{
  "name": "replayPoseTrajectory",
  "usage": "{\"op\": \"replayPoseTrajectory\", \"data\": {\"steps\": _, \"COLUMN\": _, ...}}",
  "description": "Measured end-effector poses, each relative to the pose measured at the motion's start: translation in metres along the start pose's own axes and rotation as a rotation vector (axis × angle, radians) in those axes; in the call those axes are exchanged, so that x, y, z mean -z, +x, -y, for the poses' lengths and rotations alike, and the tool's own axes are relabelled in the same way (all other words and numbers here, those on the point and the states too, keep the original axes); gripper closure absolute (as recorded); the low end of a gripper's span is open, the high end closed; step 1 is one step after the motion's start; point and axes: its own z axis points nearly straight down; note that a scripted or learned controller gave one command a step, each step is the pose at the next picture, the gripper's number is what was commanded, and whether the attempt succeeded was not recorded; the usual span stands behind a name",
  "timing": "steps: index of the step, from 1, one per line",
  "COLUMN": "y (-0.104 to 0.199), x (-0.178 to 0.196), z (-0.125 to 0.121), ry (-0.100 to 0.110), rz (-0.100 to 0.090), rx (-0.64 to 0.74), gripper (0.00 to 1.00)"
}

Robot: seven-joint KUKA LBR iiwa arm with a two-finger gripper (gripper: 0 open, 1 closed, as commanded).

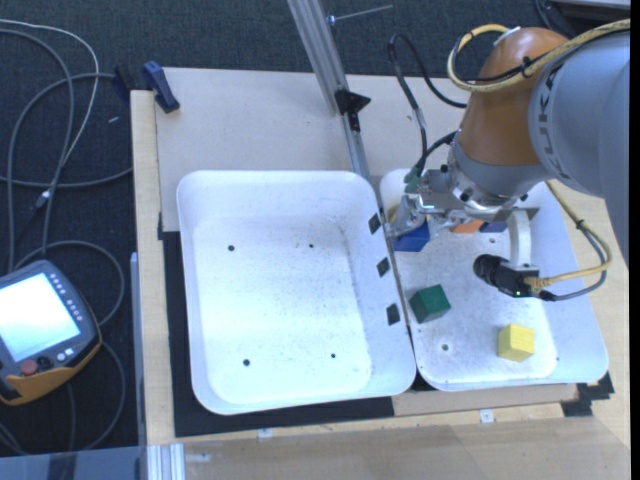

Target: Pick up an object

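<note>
My gripper (418, 211) hangs low over the back left part of the right bin (560, 363), close to the divide between the two bins. A blue block (411, 237) sits directly under and in front of it, partly covered by the gripper body. Whether the block is gripped is hidden from this angle. An orange object (467, 227) peeks out just right of the gripper. A green cube (430, 303) lies nearer the front of the right bin. A yellow cube (516, 342) rests at the bin's front right.
The left bin (280, 288) stands beside the right one, their walls meeting near the gripper. A slanted metal pole (325, 53) rises behind the bins. A black cable end (505, 273) hangs over the right bin. A teach pendant (40, 333) lies off the bench at left.
</note>
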Motion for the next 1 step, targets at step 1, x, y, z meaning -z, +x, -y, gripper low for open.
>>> {"op": "replayPoseTrajectory", "data": {"steps": 1, "y": 0.0725, "x": 0.0588, "z": 0.0655, "ry": 0.006, "rz": -0.002, "rx": 0.001, "gripper": 1.0}}
